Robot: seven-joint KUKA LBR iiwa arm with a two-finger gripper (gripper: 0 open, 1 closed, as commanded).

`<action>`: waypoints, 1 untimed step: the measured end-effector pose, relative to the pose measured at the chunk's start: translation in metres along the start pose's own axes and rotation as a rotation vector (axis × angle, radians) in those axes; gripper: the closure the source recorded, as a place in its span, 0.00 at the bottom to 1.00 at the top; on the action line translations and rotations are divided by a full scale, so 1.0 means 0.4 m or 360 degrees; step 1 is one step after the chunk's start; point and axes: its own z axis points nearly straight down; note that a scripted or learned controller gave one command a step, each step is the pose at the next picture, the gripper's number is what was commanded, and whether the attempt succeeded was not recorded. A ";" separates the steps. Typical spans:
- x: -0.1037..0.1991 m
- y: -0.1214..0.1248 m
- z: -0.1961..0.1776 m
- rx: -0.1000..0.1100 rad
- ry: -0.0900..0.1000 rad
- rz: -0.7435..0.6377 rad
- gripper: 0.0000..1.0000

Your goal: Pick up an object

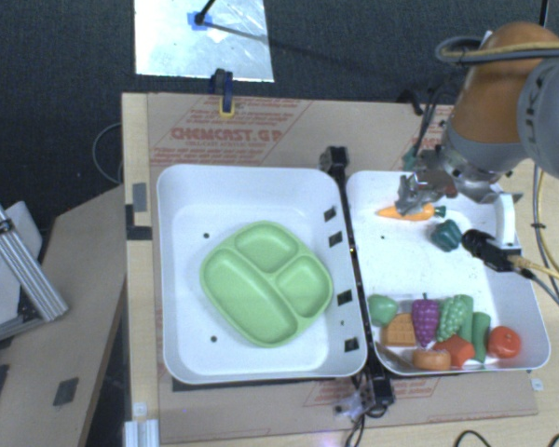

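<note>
My gripper (pixel 415 196) is low in the far part of the right bin (pixel 522 291), directly over an orange toy carrot (pixel 392 213) that lies flat on the bin floor. The gripper's tip meets the carrot's right end, and that end is hidden under it. A teal toy piece (pixel 446 235) lies just to the right of the carrot. Along the bin's near edge sits a cluster of toy food: purple grapes (pixel 426 319), yellow corn (pixel 401 330), a green vegetable (pixel 456 315) and a red tomato (pixel 505 342).
The left bin (pixel 182 250) holds a green divided plate (pixel 265 282). A black divider with clips (pixel 340 240) runs between the bins. The arm's grey body and orange band (pixel 503 73) hang over the right bin's far corner, with cables (pixel 531 268) trailing right.
</note>
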 end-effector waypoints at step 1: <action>0.099 -0.063 -0.009 0.0000 0.0000 0.0000 1.00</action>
